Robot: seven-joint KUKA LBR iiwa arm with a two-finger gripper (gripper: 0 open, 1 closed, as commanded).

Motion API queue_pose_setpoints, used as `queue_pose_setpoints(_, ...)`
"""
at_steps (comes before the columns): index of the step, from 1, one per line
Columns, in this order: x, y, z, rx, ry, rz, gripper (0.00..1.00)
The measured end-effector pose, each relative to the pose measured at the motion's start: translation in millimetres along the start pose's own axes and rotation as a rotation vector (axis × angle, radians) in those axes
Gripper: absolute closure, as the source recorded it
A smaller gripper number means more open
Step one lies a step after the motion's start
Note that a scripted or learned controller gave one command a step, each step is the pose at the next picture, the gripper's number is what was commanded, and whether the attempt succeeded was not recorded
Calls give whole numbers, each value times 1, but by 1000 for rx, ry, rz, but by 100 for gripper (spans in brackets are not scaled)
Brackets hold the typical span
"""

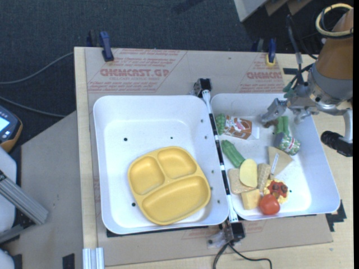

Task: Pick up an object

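My gripper [274, 123] hangs over the back of the right bin [322, 167], fingers open with nothing between them. Just to its right lies a green-labelled can [288, 139], beside one finger and not held. A red and white packet [239, 127] lies to the gripper's left. Nearer the front are a green cucumber [231, 153], a pale cheese wedge [280, 161], a yellow slice [248, 174], bread pieces [238, 182] and a red tomato [270, 205].
The left bin [112, 122] holds a yellow divided plate [169, 184]. A rail [219, 156] separates the two bins. The arm's orange band [336, 55] rises at the right edge. Blue clamps [105, 45] hold the board at the back.
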State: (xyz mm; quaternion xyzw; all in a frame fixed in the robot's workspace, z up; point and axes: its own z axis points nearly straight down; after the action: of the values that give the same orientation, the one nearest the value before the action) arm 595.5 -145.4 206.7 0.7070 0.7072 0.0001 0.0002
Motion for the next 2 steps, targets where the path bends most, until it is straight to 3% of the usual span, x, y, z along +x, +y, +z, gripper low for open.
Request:
queue_pose_setpoints(1,-44,45,111,-1,-3,1,0)
queue_pose_setpoints(2,-67,72,120,11,13,-1,0)
